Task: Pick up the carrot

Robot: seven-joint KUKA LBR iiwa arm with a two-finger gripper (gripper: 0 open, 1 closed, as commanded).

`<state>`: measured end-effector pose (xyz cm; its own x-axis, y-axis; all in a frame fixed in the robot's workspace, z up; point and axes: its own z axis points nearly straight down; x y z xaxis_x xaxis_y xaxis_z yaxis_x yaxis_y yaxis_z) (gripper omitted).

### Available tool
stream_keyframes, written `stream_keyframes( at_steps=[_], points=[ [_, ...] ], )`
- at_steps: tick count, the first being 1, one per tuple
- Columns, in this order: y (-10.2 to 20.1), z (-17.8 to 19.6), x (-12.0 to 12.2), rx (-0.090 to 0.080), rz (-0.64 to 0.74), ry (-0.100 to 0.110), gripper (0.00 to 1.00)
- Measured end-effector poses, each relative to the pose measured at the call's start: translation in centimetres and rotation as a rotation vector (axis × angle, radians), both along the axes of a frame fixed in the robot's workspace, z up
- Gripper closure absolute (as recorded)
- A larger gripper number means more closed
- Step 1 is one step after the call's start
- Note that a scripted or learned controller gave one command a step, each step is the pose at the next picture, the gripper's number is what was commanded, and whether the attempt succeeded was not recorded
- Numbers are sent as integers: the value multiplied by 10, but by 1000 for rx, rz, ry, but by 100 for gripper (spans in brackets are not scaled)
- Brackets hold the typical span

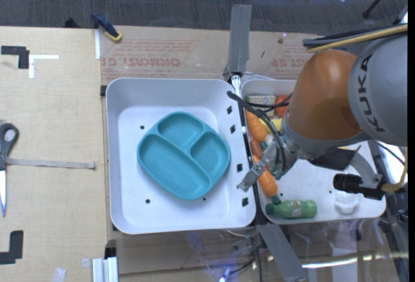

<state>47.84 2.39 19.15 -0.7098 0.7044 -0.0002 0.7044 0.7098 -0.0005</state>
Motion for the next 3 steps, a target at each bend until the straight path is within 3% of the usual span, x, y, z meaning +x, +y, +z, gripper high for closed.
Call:
stream_keyframes(
  at_steps=[3],
  points=[
    [0,0,0,0,0,0,0]
  ],
)
